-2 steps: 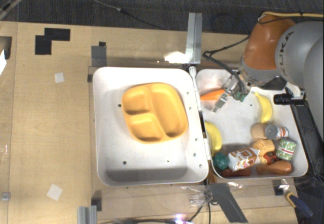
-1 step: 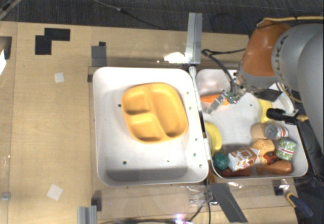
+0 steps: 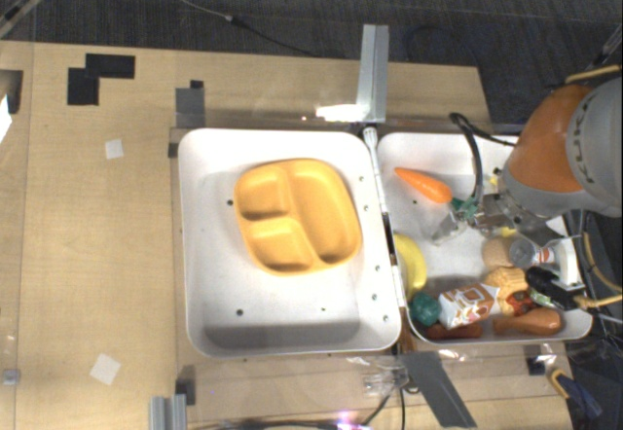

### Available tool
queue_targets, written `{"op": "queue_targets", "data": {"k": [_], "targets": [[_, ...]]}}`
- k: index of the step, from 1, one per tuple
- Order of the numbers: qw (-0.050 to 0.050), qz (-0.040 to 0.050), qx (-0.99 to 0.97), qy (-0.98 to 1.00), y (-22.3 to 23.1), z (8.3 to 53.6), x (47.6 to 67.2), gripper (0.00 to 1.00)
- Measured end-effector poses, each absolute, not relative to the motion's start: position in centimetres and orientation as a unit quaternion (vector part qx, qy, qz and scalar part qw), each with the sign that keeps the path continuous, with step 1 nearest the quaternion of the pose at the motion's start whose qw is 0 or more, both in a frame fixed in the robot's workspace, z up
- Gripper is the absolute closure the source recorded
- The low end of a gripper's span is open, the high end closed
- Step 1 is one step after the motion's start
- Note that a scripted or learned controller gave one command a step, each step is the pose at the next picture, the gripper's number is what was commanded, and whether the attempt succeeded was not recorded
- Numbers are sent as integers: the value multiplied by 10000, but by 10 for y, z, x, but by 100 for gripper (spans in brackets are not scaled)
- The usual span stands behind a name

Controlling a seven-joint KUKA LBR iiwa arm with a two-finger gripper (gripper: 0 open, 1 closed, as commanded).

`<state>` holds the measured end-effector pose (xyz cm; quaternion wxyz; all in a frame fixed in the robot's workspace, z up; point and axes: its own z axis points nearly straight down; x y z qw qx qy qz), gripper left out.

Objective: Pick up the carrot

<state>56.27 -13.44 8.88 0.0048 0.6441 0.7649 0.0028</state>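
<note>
The carrot (image 3: 423, 185), orange with a pointed left end, lies in the upper left part of the right bin (image 3: 428, 154). My gripper (image 3: 451, 222) hangs low over the same bin, just below and to the right of the carrot's thick end, and a small gap separates them. Nothing is visibly held. The arm with its orange band (image 3: 547, 141) reaches in from the right.
A yellow divided plate (image 3: 292, 214) sits in the left bin (image 3: 209, 253). Along the right bin's front lie a yellow fruit (image 3: 414, 261), a green piece (image 3: 423, 309), a small carton (image 3: 469, 302), a bread piece (image 3: 504, 277) and a sausage (image 3: 531, 322).
</note>
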Motion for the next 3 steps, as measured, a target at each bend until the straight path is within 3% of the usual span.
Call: {"op": "queue_targets", "data": {"k": [1, 2, 3], "targets": [[35, 31, 6470, 7625, -95, 87, 627, 0], [83, 46, 6441, 7649, -96, 102, 629, 100], [38, 35, 7071, 7071, -59, 188, 637, 100]]}}
